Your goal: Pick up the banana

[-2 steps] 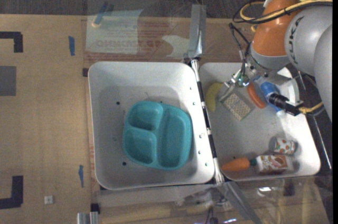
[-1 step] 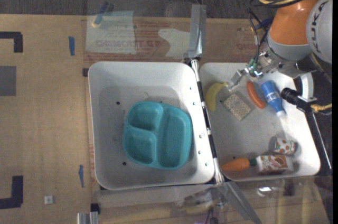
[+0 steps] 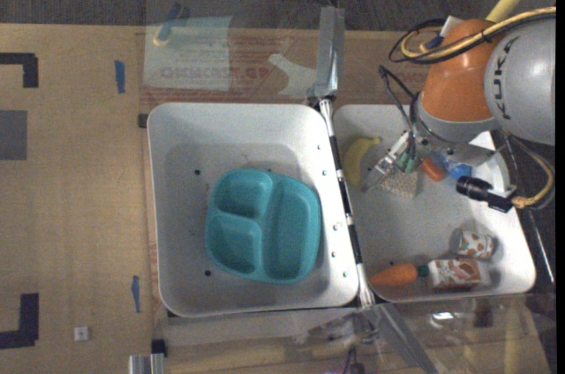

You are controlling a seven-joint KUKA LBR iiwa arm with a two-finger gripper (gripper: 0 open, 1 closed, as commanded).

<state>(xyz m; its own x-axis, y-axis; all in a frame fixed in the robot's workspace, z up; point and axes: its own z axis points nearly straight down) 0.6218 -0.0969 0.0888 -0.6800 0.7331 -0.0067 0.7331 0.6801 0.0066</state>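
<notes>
KUKA-lettered arm [image 3: 521, 81]; hand [image 3: 386, 170] beside banana [image 3: 359, 157].

The wooden bench [image 3: 71, 231] carries two white bins side by side, the left bin [image 3: 177, 134] and the right bin [image 3: 415, 240], with a clear sheet [image 3: 221, 46] lying at its far edge.

The grey arm with its orange band [image 3: 457, 81] reaches in from the right, its wrist angled down-left, the two-finger gripper [image 3: 381, 174] pointing low.
</notes>
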